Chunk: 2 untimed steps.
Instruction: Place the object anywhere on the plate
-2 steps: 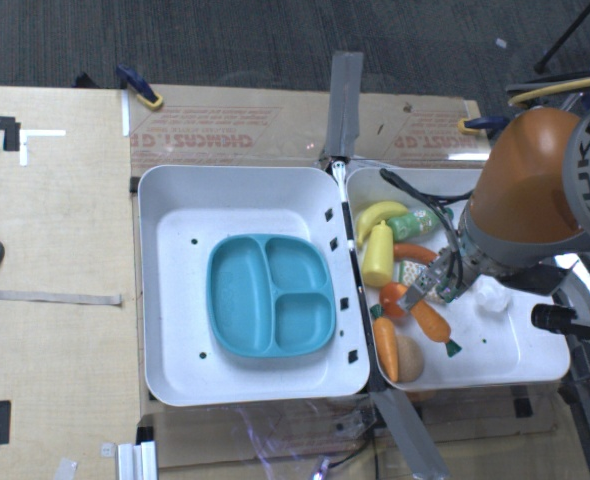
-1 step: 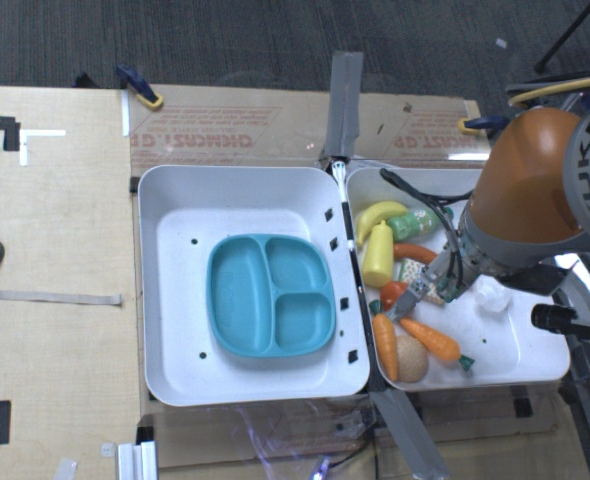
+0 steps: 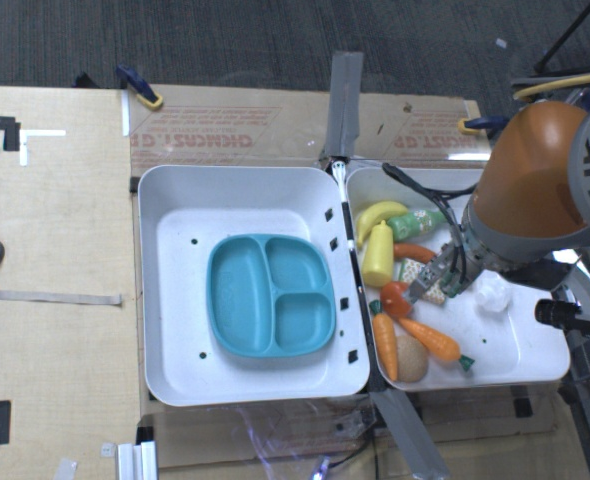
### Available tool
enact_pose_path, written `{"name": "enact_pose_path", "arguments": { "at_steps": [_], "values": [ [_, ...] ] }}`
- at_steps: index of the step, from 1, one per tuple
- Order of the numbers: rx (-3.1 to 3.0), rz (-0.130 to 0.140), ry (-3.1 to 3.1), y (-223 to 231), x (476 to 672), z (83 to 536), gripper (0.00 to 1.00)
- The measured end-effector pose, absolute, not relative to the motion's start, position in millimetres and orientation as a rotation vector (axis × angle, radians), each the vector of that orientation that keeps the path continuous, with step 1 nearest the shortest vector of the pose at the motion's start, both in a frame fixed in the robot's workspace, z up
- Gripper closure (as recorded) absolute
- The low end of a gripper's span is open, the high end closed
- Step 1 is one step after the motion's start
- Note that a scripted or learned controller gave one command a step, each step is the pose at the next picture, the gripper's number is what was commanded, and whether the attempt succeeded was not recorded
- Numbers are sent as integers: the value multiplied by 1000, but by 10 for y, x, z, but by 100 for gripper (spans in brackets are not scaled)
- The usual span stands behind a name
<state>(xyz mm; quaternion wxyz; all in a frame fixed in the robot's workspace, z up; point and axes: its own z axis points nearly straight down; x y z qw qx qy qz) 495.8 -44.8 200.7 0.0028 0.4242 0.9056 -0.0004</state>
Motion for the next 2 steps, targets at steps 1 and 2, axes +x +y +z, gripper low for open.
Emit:
{"name": "enact_pose_path", "arguments": {
  "at_steps": [1, 2],
  "values": [
    [1109, 1, 2935, 208, 4796, 2295, 100],
    [1109, 1, 2935, 207, 4795, 2294, 0]
  ]
}}
